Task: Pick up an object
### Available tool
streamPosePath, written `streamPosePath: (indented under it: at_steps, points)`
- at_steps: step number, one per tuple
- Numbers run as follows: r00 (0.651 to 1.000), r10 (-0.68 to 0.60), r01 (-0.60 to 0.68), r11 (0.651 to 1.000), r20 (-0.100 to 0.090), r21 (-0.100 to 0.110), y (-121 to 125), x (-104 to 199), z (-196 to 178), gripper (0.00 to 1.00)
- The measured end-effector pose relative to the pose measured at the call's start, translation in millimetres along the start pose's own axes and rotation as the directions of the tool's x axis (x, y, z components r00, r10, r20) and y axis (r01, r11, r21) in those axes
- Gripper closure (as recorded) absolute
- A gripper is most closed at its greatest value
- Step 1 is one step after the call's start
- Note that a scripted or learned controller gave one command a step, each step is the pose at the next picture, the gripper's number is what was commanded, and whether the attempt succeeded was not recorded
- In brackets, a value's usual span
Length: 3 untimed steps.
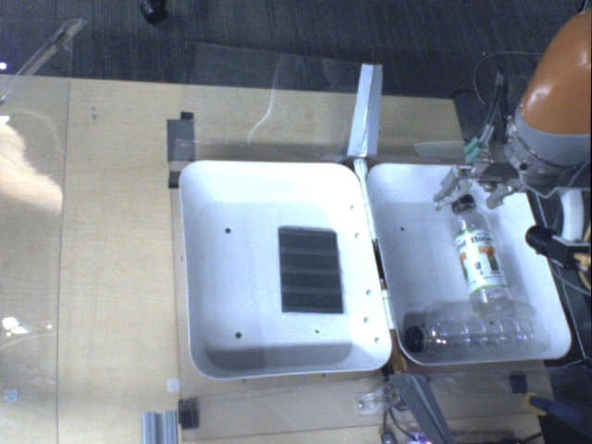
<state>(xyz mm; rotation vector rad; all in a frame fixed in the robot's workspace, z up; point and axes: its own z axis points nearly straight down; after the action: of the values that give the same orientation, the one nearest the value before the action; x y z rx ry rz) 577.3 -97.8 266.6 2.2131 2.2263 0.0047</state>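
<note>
End effector point(472, 188) spread wide, holding nothing, over right bin's point(398, 248) far edge | small bottle point(479, 259) just beside.

This place looks like a robotics lab or test cell, not a home. A plain wooden bench point(102, 276) carries two shallow white bins point(199, 211) fixed side by side with metal brackets point(363, 109). Clear plastic shields point(37, 54) stand around the bench. The floor is dark office carpet point(277, 7). Loose cables point(490, 72) hang near the grey and orange industrial arm point(560, 81) at the right.
</note>
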Motion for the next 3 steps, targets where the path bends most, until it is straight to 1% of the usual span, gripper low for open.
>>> streamPosePath:
  at_steps: [1,2,3]
  points:
    - [1.000,-0.005,0.005,1.000,0.001,0.000,-33.8,-53.3,104.7,0.00]
    - [0.931,-0.364,0.364,0.931,0.016,-0.016,-37.8,-76.1,119.0,0.00]
    - [0.917,-0.399,0.399,0.917,0.008,-0.007,2.8,-108.0,177.3,0.00]
